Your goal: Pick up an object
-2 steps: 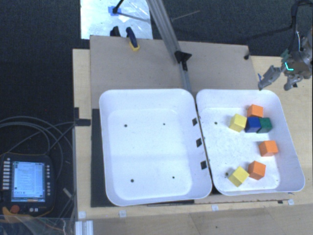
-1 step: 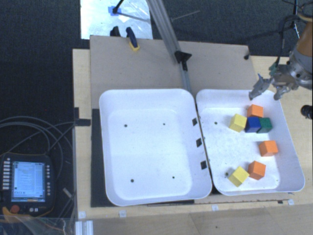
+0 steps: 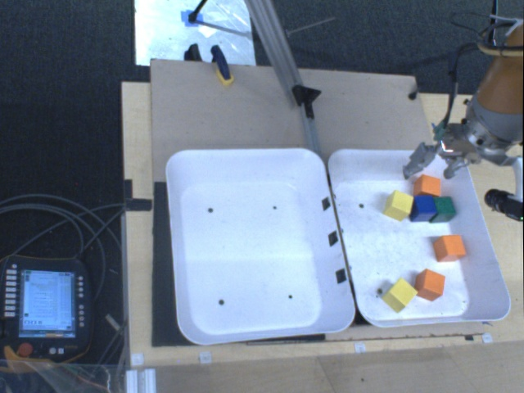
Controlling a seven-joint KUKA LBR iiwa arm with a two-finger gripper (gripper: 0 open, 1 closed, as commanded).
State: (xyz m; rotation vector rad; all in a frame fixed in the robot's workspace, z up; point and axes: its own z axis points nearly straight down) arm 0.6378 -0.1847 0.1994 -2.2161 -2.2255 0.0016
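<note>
I count seven cubes in my right bin [image 3: 483, 305]: three orange cubes [image 3: 426, 185] [image 3: 449, 247] [image 3: 430, 284], two yellow cubes [image 3: 399, 205] [image 3: 400, 294], one blue cube [image 3: 422, 209], one green cube [image 3: 444, 210]. The left bin [image 3: 254, 244] sits beside it on my desk [image 3: 360, 113], dark carpet [image 3: 65, 72] around, a teach pendant [image 3: 45, 305] lower left. Cubes show no long axis. My tool [image 3: 434, 162] hangs at upper right with fingers apart, just above the topmost orange cube, gripping nothing.

Smooth glossy white plastic bins [image 3: 246, 166], matt blocks [image 3: 449, 247].
</note>
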